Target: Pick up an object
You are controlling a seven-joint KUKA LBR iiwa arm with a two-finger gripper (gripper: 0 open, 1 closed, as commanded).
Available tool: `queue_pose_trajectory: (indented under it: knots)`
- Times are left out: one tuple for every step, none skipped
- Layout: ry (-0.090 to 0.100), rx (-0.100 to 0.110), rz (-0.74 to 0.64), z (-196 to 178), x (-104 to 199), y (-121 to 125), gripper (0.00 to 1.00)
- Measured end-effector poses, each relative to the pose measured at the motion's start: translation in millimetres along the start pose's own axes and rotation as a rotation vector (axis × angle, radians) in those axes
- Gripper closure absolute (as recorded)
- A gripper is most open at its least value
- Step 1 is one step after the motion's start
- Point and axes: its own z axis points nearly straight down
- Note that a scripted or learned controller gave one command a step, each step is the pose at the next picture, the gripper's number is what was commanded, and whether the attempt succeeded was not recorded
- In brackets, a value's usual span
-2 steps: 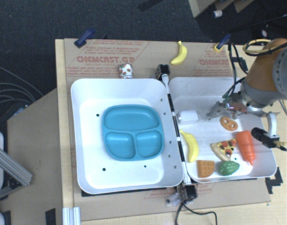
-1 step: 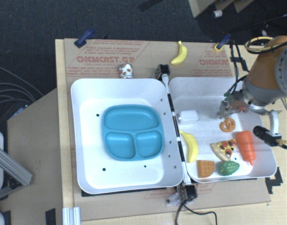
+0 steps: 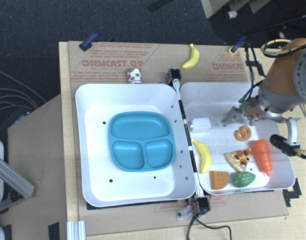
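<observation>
The right bin (image 3: 213,91) contains the candidate objects. A white block (image 3: 200,124) lies at the left, near the divider. A pretzel (image 3: 242,132) lies flat right of the block. A yellow banana (image 3: 203,156) lies lengthwise along the left wall. A pizza slice (image 3: 238,159) lies flat at centre, an orange carrot (image 3: 262,156) just right of it. A waffle (image 3: 219,179) and green broccoli (image 3: 243,179) lie side by side at the near edge.

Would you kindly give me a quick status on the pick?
Gripper low in right bin, nothing seen held. Pretzel just below it, untouched. Carrot, pizza slice crowd nearby.
</observation>
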Motion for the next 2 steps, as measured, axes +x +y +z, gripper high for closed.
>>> queue_pose_trajectory:
  knots:
    - [0.003,0.001,0.001,10,-26,51,0.00]
    - [0.003,0.004,0.002,10,-9,16,0.00]
